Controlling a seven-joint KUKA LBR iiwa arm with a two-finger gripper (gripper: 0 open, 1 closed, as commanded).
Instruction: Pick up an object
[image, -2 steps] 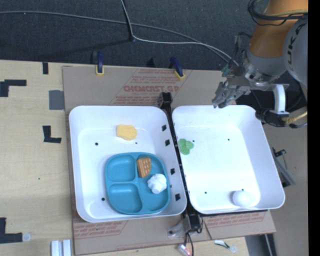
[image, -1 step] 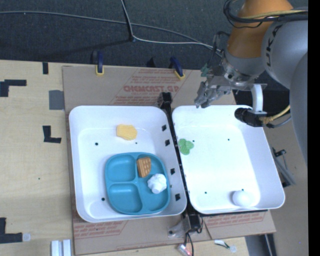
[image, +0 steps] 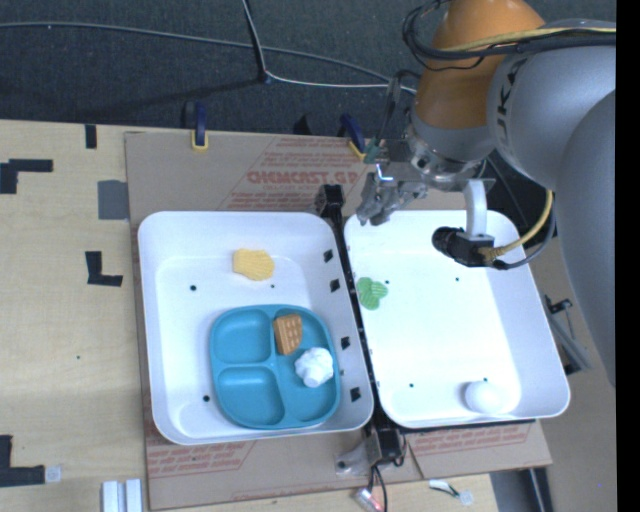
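gripper (image: 380, 205) at far-left corner of right bin (image: 520, 330), finger state unclear; green object (image: 372, 293) lies nearer, beside left wall; risk: wall fouls finger on descent, small flat piece slips away

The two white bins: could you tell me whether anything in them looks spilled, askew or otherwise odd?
Nothing stands out. The blue tray lies flat in the left bin with a waffle piece and a white lump on it; a yellow piece lies beside it.
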